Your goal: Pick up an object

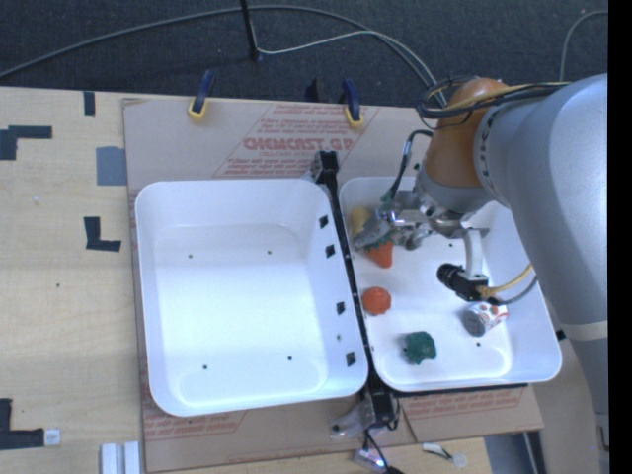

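On the pale wooden worktop (59, 294) the smooth left bin (237, 383) adjoins the right bin (533, 358). There the hand (380, 233) sits low; an orange carrot-like piece (381, 256) touches its tips, perhaps pinched, but I cannot tell. Below lie a round orange ball (375, 300) and a lumpy green object (420, 347).

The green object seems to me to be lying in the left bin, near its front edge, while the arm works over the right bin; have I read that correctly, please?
Not quite: the camera view shows the green object lying in the right bin, near its front edge. The left bin does not hold it. The rest stands: the arm works over the right bin.
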`<state>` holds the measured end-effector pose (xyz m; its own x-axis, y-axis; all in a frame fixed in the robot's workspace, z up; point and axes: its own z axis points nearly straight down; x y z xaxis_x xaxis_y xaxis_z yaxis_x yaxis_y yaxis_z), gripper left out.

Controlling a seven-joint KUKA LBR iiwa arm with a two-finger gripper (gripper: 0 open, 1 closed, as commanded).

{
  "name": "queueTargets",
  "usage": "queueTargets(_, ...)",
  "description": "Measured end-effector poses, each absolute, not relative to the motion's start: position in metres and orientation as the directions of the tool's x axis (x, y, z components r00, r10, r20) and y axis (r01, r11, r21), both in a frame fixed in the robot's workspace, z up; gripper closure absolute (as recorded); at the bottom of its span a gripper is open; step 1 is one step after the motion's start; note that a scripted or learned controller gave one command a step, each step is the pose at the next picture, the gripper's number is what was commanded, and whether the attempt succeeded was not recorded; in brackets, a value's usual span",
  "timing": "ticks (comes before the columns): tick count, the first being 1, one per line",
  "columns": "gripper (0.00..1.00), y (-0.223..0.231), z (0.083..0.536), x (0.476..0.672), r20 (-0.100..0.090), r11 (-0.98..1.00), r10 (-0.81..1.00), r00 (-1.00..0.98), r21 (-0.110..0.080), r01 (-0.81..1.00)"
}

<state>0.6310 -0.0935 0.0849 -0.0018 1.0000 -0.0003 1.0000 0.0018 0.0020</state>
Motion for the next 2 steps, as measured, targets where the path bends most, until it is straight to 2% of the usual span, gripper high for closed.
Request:
queueTargets(1, 0.00, -0.0961, 0.0856, 0.6006, 0.000, 0.000, 1.000, 0.000, 0.001, 1.000)
queueTargets(2, 1.00, -0.0961, 0.0955, 0.6010, -0.001, 0.001, 1.000, -0.001, 0.001, 1.000)
